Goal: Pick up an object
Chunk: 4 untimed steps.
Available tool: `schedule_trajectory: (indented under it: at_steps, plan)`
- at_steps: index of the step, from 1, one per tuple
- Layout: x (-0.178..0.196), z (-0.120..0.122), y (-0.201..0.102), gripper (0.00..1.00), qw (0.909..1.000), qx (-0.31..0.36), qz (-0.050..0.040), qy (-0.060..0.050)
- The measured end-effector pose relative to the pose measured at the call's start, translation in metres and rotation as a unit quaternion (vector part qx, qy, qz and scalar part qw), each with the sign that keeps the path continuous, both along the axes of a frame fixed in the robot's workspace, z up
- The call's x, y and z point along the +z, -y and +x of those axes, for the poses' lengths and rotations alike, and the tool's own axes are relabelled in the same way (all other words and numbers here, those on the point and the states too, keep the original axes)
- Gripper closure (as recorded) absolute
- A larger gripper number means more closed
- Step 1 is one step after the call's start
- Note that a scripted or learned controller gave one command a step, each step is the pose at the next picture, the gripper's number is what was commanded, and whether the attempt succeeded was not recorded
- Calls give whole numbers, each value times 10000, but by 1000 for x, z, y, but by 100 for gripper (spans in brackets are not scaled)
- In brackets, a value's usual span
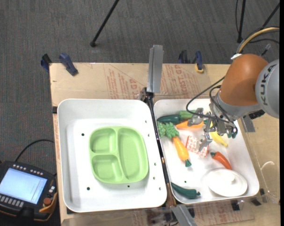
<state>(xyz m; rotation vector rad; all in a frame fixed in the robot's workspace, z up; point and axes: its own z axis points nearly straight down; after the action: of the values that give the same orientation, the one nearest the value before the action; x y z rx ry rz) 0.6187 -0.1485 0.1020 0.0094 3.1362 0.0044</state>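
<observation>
We see the grey arm, its smooth orange band bulging like a dome, reaching in from three o'clock over the right bin. The metal gripper hangs low above the middle of that bin, ringed by black cables; its tips sit right at a small red-and-white box with a speckled print, though we cannot tell whether they are apart, together or pinching anything.

The right bin is shallow glossy white plastic with rounded corners, and it carries a scatter of toy food. At ten o'clock from the gripper lie a dark green pepper and an orange carrot shape. At nine o'clock a stubby orange carrot with a knobbly green top slants down the bin. A yellow curved piece lies at three o'clock, just beside the fingers, and a shiny red-orange chilli at five o'clock. Near the bin's lower edge rest a round white lid-like dish and a dark green curved pod.

The left bin holds a matte lime-green divided tray (three compartments, softly rounded). Both bins rest on a printed cardboard sheet.
</observation>
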Motion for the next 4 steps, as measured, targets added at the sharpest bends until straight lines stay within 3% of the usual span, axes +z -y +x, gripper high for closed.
schedule_trajectory:
  at_steps: [1, 2, 3, 4]
  plan:
    - [-15, 16, -63, 0, 9997, -227, 0, -19]
    - [-4, 17, -64, 100, 9998, -200, -7, 1]
    - [165, -30, -79, 100, 9999, 105, -20, 61]
    - [115, -90, -26, 100, 9883, 1528, -7, -35]
